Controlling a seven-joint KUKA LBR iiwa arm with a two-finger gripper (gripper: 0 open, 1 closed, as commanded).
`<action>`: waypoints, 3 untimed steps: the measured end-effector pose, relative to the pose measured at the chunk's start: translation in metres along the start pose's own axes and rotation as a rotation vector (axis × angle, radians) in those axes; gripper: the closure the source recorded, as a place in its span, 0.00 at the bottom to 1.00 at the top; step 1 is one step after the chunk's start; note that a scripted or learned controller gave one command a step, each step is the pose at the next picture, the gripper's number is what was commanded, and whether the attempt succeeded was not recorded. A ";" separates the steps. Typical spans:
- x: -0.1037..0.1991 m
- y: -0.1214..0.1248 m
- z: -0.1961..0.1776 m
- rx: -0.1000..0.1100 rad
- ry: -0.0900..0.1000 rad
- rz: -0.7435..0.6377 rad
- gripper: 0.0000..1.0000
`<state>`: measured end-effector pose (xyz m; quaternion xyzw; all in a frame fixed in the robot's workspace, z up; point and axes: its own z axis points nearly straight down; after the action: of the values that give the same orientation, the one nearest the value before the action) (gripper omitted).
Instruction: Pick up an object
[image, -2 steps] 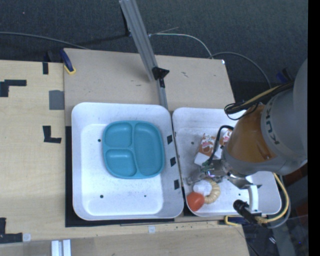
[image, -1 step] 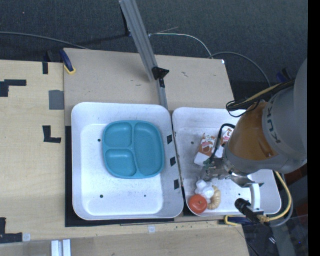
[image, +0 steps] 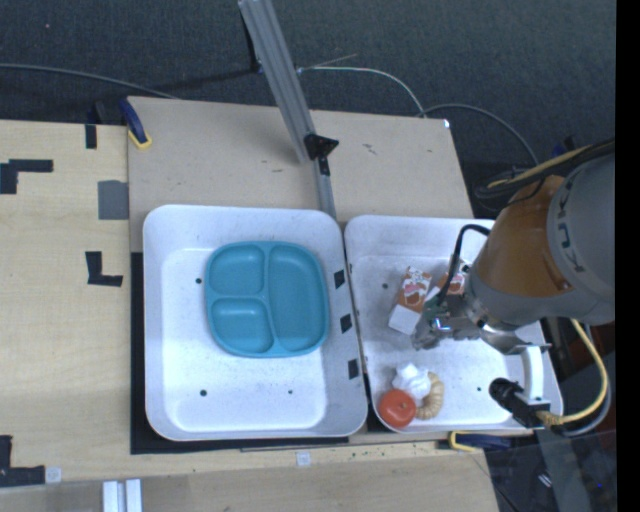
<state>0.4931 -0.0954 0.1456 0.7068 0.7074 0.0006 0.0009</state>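
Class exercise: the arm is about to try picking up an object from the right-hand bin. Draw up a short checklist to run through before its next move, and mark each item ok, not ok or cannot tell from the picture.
1. Hand is over the right bin, where the objects lie: ok.
2. Hand is beside a target, the small orange-and-white packet with a white piece just below it: ok.
3. Fingers open enough to close on it: cannot tell.
4. Something already gripped: cannot tell.
5. Other objects, the red and white cluster, lie apart near the front edge: ok.
6. Blue divided plate sits in the left bin, out of the way: ok.
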 end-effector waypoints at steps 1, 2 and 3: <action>0.002 -0.002 -0.062 -0.002 0.000 -0.001 1.00; 0.003 -0.002 -0.060 0.004 0.001 0.000 1.00; 0.064 0.009 -0.059 0.005 0.003 -0.007 1.00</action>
<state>0.5024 -0.0310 0.2044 0.7045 0.7097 0.0001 -0.0018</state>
